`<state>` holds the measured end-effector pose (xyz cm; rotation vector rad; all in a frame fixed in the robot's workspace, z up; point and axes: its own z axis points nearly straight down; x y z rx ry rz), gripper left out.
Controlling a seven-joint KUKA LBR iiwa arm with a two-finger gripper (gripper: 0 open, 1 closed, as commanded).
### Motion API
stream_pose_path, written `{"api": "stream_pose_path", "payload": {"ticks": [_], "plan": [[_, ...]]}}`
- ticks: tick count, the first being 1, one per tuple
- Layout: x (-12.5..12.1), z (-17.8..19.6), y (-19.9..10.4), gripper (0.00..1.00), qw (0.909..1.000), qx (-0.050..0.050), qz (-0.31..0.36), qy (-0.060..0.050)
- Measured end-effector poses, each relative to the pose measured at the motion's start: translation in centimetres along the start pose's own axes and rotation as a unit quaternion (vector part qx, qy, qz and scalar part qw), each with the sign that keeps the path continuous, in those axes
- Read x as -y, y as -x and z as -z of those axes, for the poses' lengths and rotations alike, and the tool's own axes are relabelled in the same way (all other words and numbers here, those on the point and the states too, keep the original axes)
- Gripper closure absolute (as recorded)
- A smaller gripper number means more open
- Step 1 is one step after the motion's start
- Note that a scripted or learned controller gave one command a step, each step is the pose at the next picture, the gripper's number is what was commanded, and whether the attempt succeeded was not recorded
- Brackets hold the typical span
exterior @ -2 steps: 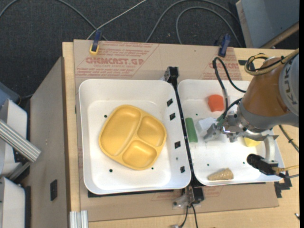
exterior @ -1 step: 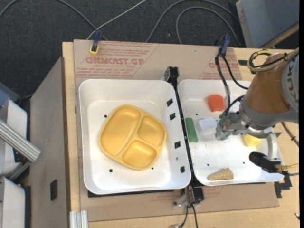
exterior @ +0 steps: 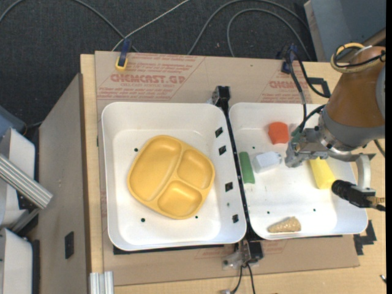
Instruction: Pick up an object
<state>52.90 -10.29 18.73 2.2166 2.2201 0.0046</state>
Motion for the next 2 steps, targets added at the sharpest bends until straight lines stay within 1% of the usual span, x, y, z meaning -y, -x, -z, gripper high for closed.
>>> {"api": "stream_pose_path", "payload": {"ticks": [1,2], "plan": [[0.07,6.41,0.28,1.0,1.0,0.0,0.0,0.001],[0.0,7.27,0.27,1.0,1.0,0.0,0.0,-0.001]]}}
